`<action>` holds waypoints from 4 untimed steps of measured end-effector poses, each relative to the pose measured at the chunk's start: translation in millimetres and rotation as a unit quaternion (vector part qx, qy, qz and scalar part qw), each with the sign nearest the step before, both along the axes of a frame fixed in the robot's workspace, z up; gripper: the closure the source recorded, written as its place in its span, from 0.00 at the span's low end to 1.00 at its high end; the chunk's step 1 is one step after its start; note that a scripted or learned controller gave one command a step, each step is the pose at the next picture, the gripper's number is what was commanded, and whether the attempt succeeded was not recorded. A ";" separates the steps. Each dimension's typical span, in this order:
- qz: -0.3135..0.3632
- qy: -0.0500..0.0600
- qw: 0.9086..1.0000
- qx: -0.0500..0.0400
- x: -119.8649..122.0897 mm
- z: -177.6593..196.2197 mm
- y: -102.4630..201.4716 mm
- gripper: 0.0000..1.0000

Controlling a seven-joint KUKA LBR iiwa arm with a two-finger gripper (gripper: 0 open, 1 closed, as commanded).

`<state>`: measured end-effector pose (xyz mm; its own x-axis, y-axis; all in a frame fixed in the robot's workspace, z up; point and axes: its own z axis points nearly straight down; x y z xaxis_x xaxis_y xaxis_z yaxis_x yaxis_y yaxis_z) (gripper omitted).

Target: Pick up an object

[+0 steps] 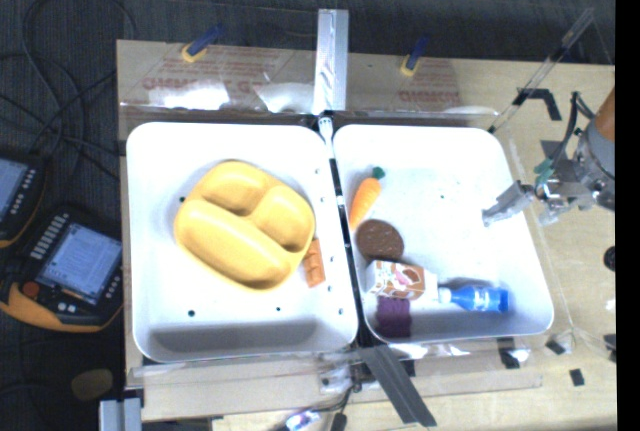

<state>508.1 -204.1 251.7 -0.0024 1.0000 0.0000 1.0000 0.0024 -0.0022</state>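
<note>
Grey prongs of the gripper (525,209) spread apart, nothing between them: fingers (498,208) open and bare. Found over the right wall of the right bin (450,149), tilted, one prong reaching in over the white floor, the other nearer the rim. Orange band of the arm (606,114) seen behind the fingers, at the far right.

Candidate objects for pickup, all lying in the right bin, none touching the fingers:
- Blue bottle (475,298): on its side, below and slightly left of the fingers, nearest of the lot, against the bin's near wall.
- Small printed carton (400,279): left of and below the fingers, touching the bottle's neck end.
- Purple item (394,317): just under the carton, further down-left of the fingers; kind cannot be told.
- Brown round disc (380,240): well to the left of the fingers, just above the carton.
- Carrot (366,197): well left of the fingers at about their height, tilted, green top up, beside the divider between the bins.

Left bin (140,219), far left of the fingers: large yellow lumpy object (245,222) near the middle, small orange piece (314,262) touching its right side.

Worktop (560,79) wooden, bearing both bins. Two blue-and-yellow clips (203,42) at its far edge, up-left of the fingers. Handheld pendant (70,264) with lit screen off the worktop, furthest left of the fingers.
</note>
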 end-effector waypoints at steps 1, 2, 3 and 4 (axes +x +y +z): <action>0.072 0.000 0.997 0.001 -19.0 -106.9 -18.7 0.00; 0.079 -0.002 0.997 0.004 13.0 -151.5 -11.6 0.00; 0.180 -0.002 0.984 0.000 57.4 -116.1 46.5 0.00; 0.315 -0.005 0.949 -0.002 101.5 -162.7 -3.2 0.00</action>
<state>609.6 -207.2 89.0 -0.5990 0.8007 -0.0079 0.8007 0.5991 0.0066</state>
